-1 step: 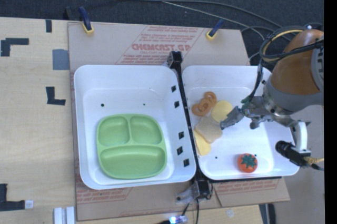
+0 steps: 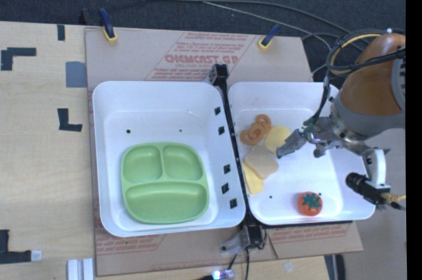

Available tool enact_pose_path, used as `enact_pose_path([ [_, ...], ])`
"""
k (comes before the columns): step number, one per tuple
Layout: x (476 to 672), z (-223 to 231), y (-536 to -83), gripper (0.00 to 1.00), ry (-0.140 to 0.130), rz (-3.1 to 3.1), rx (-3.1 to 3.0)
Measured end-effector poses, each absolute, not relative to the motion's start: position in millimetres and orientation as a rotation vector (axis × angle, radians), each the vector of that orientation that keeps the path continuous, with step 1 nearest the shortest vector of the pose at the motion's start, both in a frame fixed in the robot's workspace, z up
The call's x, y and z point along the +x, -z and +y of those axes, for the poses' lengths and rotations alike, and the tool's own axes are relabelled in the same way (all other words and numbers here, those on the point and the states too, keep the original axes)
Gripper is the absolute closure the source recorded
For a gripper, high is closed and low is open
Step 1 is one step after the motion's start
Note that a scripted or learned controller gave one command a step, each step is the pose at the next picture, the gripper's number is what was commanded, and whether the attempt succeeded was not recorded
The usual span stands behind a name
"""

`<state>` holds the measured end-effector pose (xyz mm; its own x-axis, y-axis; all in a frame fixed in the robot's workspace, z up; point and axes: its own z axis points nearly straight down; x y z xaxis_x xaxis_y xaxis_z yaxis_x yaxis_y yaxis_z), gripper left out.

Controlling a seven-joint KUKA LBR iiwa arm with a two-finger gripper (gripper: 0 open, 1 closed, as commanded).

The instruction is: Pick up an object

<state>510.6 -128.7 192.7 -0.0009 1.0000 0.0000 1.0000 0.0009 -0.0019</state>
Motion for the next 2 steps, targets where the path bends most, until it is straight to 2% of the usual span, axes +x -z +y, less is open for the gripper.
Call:
enact_pose_path([
  [1, 507.9, -130.0, -128.5, 0.0, -0.006, -2.217, -2.218],
  [2, 509.5, -130.4, -86.1, 0.0, 0.003, -2.221, -2.224],
])
